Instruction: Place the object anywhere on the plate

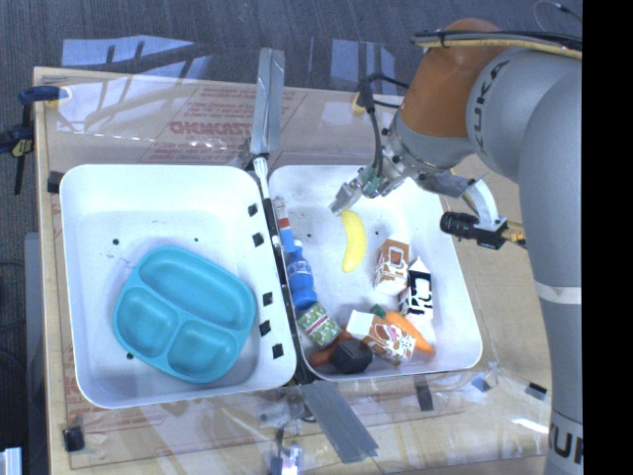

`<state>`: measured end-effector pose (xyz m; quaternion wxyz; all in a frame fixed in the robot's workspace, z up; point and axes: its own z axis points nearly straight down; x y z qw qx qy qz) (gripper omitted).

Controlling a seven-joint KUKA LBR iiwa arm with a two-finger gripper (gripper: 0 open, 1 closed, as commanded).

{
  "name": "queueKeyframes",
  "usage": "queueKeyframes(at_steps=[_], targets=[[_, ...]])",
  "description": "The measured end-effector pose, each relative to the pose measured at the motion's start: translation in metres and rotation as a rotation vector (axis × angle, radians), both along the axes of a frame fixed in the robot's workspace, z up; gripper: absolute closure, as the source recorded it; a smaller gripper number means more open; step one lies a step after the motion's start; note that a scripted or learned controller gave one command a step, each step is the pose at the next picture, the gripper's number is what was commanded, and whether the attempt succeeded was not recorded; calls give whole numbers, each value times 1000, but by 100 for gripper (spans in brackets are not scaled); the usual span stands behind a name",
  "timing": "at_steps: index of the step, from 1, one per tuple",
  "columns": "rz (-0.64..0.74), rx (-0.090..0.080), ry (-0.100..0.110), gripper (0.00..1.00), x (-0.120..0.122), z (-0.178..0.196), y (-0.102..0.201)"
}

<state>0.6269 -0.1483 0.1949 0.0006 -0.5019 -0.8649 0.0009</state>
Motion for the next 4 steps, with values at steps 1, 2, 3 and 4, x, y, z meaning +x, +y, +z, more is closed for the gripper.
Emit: queueKeyframes(at_steps=[1, 2, 3, 4], targets=[[58, 1, 3, 100, 11, -71, -46], [455, 1, 1, 100, -26, -4, 91], [524, 1, 2, 100, -46, -3, 184], [522, 1, 2, 0, -46, -3, 184]])
